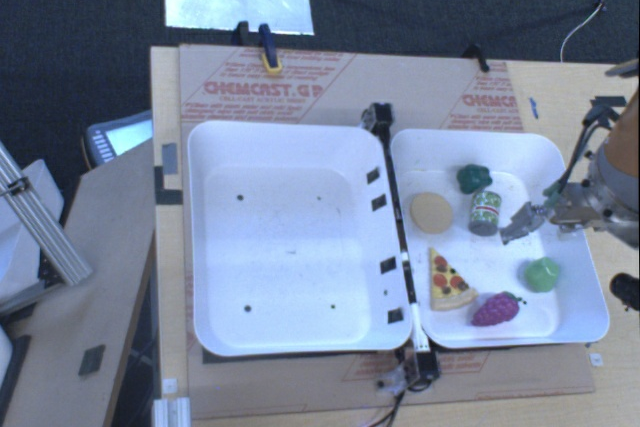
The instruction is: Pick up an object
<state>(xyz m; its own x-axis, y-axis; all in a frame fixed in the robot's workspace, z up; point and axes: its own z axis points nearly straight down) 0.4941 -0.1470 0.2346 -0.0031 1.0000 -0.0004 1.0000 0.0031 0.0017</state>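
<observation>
Two shallow white plastic bins fill mid-frame, the left-hand bin point(285, 245) bare and the right-hand bin point(570, 165) carrying every toy. The grey arm's two-finger gripper point(520, 223) sits at right of centre, just beside the small green-labelled tin can point(485, 212); whether it is released or clenched, I cannot tell. Nothing looks lifted, so the pick seems undone. The can stands upright, silver-topped, between a round tan cookie point(432, 212) and a dark green pepper point(473, 178).

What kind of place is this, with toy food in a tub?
Probably a robot testing lab. A grey metal robot gripper hangs over two shallow white plastic bins clamped to a workbench, one holding pretend food such as a plastic pizza slice and purple toy grapes.
</observation>
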